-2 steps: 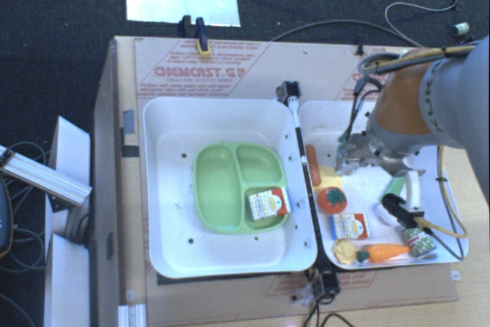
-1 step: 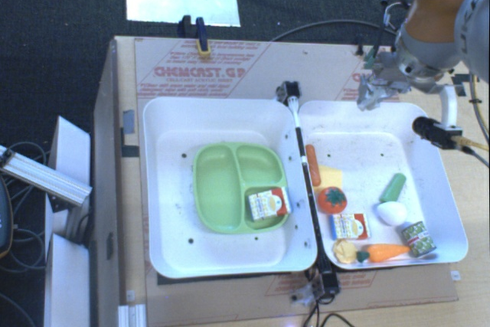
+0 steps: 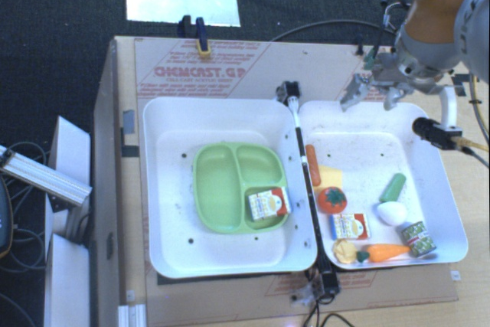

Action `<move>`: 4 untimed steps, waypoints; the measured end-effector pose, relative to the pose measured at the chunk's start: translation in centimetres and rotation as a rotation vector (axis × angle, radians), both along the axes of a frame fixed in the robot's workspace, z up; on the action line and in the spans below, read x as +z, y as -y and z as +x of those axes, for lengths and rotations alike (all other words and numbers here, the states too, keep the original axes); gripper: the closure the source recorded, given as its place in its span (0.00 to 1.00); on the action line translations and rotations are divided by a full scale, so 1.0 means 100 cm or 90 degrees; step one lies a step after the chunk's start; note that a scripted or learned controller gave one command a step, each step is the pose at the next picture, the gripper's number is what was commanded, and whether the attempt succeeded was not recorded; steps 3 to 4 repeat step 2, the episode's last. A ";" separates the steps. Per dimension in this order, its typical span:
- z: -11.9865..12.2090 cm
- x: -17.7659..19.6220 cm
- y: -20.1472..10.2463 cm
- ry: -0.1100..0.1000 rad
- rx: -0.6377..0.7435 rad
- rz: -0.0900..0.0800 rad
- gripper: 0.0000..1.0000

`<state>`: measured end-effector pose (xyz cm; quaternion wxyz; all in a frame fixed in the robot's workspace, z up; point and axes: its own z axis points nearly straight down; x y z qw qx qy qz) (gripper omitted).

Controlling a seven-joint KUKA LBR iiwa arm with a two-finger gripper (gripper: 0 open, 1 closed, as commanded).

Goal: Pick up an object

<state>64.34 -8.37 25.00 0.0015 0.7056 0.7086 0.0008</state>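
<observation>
Gripper [image 3: 373, 93] hangs above the back rim of the right bin [image 3: 448, 199], fingers spread apart with nothing between them. So no pick yet: the task is at the approach stage at best.

Candidates sit in the right bin, all toward its front half and well apart from the gripper:
- sausage [image 3: 311, 163] along the left wall, beside the divider
- yellow block [image 3: 330, 177] just beside it
- tomato [image 3: 332, 200] touching or nearly touching the yellow block's front edge
- small carton [image 3: 349, 226] just in front of the tomato
- green cylinder [image 3: 393, 187], tilted, with a white egg [image 3: 392, 212] just in front of it
- can [image 3: 419, 238] at the front right, lying on its side (label up, as far as I can tell)
- carrot [image 3: 387, 252] along the front wall, next to a pale yellow item [image 3: 345, 250] I can't identify

Left bin [image 3: 164, 165] holds a green tray [image 3: 226, 188] with a second carton [image 3: 267, 204] in its front-right compartment.

Left to do, by my read: choose a target, travel forward over it, descend, close, lift. Green cylinder and egg look the most isolated; the tomato/carton/block cluster is crowded, so fingers could foul a neighbour there.
</observation>
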 end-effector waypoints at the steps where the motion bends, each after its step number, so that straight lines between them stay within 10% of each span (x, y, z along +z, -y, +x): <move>1: -0.001 -0.166 0.003 -0.001 -0.002 0.000 0.00; 4: 0.026 -0.165 0.023 0.000 -0.001 0.000 0.00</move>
